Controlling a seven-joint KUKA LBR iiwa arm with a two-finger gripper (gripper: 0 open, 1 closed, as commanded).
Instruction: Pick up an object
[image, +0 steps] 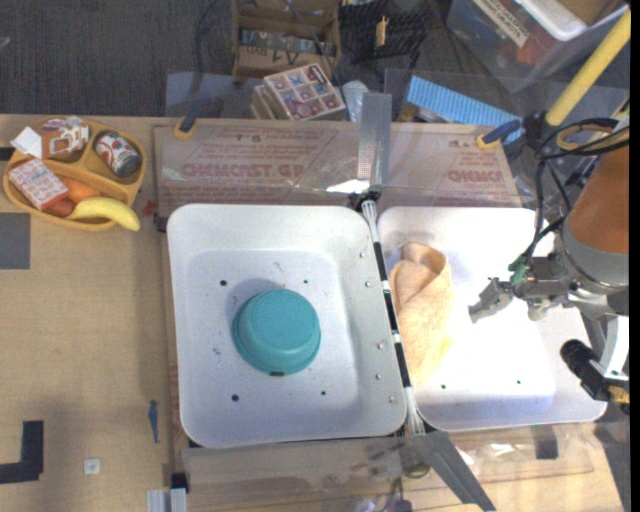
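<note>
Over the right bin (520, 405), the gripper (487, 300) hangs with its fingers apart, nothing between them. Just to its left lies a tan cloth (421, 310) against the bin's wall; farther left, a teal bowl (277, 331) sits upside down in the left bin (200, 400).

A teal bowl (277, 331) sits upside down in the left bin; a crumpled tan cloth (421, 305) lies along the right bin's left edge.

The arm (598, 215) is grey with a broad orange band above the wrist. Black cables loop down its side, one green-tipped. The pincer (487, 300) is small, dull grey metal, on a blocky silver mount with dark fittings.
</note>
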